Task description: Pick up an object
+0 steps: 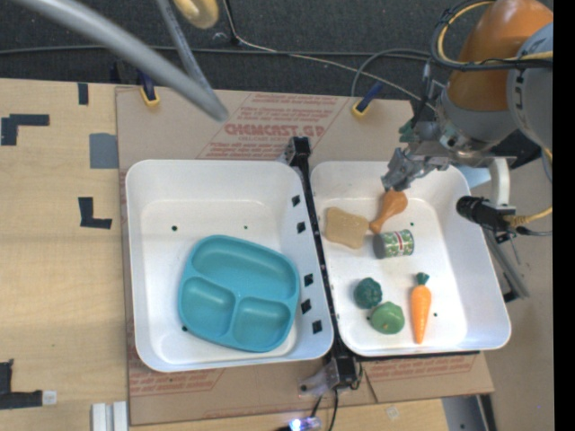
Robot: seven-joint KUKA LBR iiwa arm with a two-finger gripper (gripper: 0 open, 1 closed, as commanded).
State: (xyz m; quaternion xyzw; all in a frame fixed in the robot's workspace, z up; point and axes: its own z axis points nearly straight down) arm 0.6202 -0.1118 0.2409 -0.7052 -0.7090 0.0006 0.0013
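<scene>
i can read red "chemcast" lettering on the brown cardboard sheet under the two white bins. my grey two-finger gripper sits over the right bin, its tips touching the top of the tan plastic drumstick, which lies between a beige bread slice and a small green-labelled can; i can't tell how wide it stands.

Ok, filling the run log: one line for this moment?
gripper over right bin | just above drumstick | grasp unconfirmed | carrot, can untouched
</scene>
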